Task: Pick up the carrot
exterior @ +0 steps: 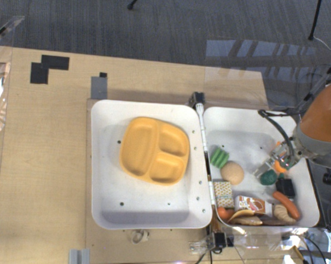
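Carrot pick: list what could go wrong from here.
1. The gripper hangs over a teal item and a black item, so it may close on the wrong thing.
2. The carrot lies packed among other items near the right bin's wall, leaving little space around it.

Bins (98, 169), 2: white smooth plastic, slight sheen. Divided tray (154, 150): matt yellow plastic. Counter (44, 151): pale wood-grain, matt.

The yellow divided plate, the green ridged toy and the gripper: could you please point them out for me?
yellow divided plate (154, 150): camera view, on the ridge between its compartments.
green ridged toy (219, 157): camera view, its middle.
gripper (277, 162): camera view, at its tip.
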